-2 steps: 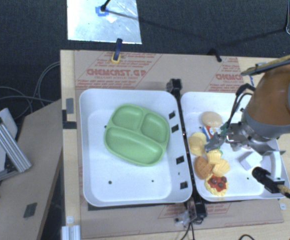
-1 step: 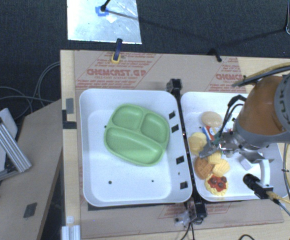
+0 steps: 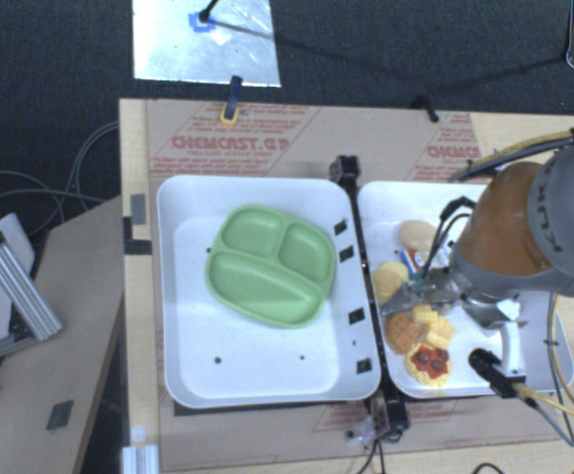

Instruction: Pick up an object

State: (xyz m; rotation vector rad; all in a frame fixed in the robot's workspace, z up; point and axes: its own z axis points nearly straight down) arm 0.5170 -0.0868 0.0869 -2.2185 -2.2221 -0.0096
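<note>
The right bin holds toy food in a cluster: a pale bun-like piece at the back, a yellow piece, a waffle-like brown piece, yellow chunks and a red and yellow piece at the front. My gripper reaches in from the right and hangs low over the middle of this cluster, between the yellow piece and the yellow chunks. The grey arm with its orange band covers the right part of the bin. I cannot see anything held.
A green divided plate lies in the left bin. Between the two bins runs a wall with black clips. Cardboard lies under both bins, and cables run along the right edge.
</note>
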